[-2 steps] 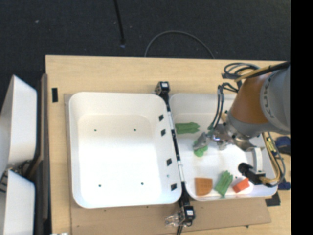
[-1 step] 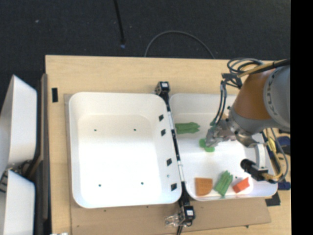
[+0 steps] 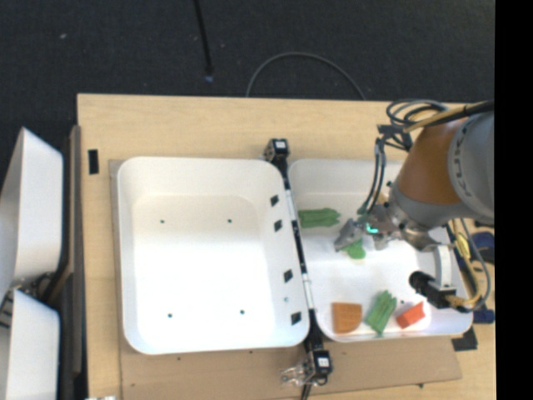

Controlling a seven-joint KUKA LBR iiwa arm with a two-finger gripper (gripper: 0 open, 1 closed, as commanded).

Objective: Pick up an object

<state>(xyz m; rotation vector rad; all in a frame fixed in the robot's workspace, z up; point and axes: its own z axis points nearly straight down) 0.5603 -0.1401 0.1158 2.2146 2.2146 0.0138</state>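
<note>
— Left bin (image 3: 150,182)? 
— Bare white floor; nothing else to tell.
— Right bin (image 3: 333,172)? 
— Green block (image 3: 318,217) near the divider; orange wedge (image 3: 346,316), ridged green piece (image 3: 381,311), red piece (image 3: 410,313) along the near wall.
— Gripper (image 3: 353,240)? 
— Low over a small round green piece (image 3: 356,252); grip impossible to tell.

one camera sits fixed above my bench (image 3: 208,123), looking down at a slant on both white bins, the left bin (image 3: 200,173) and the right bin (image 3: 333,173) side by side. my arm (image 3: 433,173) reaches in from its right side.
</note>
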